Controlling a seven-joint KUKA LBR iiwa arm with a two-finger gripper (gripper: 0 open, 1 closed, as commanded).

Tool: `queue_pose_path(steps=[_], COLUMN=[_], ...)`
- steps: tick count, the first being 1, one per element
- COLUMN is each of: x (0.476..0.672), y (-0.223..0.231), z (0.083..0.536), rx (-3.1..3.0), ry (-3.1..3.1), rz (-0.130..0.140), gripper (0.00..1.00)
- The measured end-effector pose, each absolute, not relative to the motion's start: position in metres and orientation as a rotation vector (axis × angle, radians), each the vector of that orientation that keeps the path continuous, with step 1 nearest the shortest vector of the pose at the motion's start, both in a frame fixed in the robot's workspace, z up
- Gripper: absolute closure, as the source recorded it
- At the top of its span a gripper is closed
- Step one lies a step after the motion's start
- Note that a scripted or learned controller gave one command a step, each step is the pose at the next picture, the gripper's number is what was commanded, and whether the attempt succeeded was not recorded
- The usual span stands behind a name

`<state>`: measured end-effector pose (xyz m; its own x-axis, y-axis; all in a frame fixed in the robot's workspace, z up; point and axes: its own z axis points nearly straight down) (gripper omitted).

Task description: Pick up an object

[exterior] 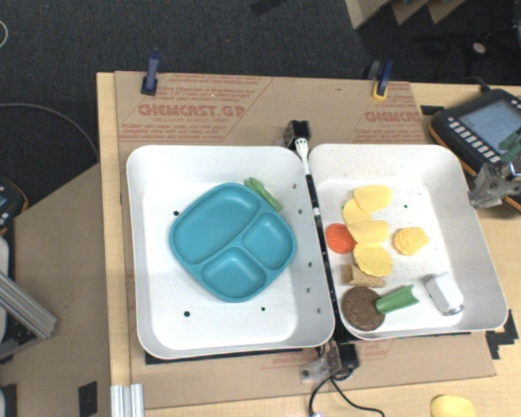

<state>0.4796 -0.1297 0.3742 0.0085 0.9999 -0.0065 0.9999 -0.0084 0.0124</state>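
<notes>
The left bin [148, 233] holds a blue divided plate [233, 243] with a thin green piece [263, 194] lying at its far right edge. In the right bin [469, 233] lies a cluster of toy food: three pale yellow pieces [371, 231] in a column, a red-orange disc [339, 238] to their left and a ridged yellow piece [409, 241] to their right. Nearer the front edge sit a brown round disc [363, 307], a green cylinder [396, 299], a small tan block [358, 275] and a silver-white cylinder [443, 293].
Both bins rest on a cardboard sheet held by blue clamps [151, 72] at the back. A teach pendant [486, 129] and a metal bracket [497, 183] lie just right of the right bin. A yellow object [451, 405] sits at the bench's front right.
</notes>
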Motion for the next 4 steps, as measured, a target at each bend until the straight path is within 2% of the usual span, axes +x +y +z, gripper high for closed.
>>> queue_pose_path(steps=[1, 2, 3, 4], x=[0.478, 0.48, 0.478, 0.48], y=[-0.181, -0.04, 0.0, 0.114], z=[0.288, 0.304, 0.227, 0.371], rx=[2.231, 2.208, 2.223, 2.199], ry=[2.219, 2.239, 2.232, 2.234], rz=[-0.006, 0.004, -0.008, 0.028], gripper=[1.0, 1.0, 1.0, 1.0])
